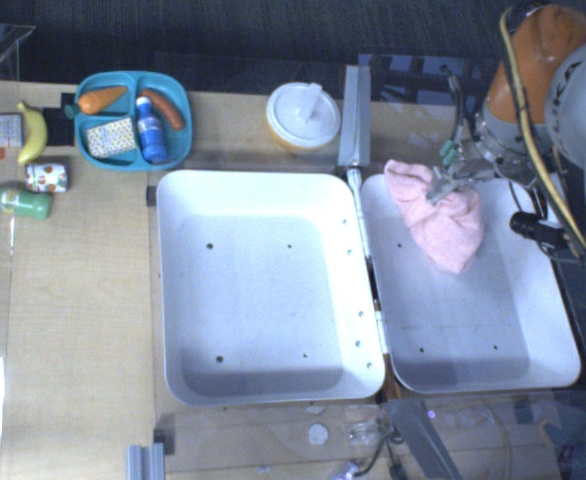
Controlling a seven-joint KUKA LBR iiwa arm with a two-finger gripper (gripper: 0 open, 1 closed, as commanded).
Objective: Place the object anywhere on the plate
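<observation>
Hiding the gripper (443, 183) fingertips, a crumpled pink cloth (439, 224).

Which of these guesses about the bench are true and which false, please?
1. The pink cloth lies in the right bin. True.
2. The gripper is over the left bin. False: it is at the cloth in the right bin.
3. A banana lies left of the blue tray. True.
4. The white lidded cup stands inside the left bin. False: it stands on the bench behind it.
</observation>
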